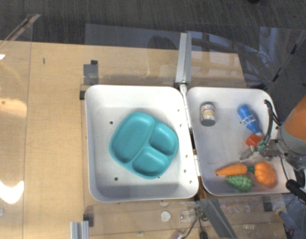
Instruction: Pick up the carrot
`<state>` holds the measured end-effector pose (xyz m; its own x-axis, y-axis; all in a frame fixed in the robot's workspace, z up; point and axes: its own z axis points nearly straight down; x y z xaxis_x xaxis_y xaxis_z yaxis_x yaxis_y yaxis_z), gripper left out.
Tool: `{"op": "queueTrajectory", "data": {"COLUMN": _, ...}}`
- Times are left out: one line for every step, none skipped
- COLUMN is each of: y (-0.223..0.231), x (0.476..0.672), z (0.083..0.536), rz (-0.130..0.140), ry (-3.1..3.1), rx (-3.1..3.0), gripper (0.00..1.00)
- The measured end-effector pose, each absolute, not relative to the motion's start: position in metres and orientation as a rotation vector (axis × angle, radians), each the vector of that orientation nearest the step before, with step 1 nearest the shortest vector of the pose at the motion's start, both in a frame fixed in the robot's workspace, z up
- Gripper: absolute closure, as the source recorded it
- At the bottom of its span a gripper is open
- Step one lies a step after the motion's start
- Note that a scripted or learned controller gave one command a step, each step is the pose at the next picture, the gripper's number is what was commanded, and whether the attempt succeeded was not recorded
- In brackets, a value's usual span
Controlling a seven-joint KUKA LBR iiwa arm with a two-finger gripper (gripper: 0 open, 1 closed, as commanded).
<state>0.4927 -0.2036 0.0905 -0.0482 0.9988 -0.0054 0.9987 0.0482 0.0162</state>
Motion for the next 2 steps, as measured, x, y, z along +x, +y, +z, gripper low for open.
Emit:
{"op": "queueTrajectory", "data": {"y": -0.2039, "x": 0.4924, "z": 0.0904, "rz": 0.017, "ry": 2.206, "rx": 2.221, "gripper": 0.0}}
{"op": "queueTrajectory", "data": {"y": -0.1984, "x": 0.494, "z": 0.091, "rz": 0.012, "ry": 2.478, "rx": 1.899, "gripper": 0.0}}
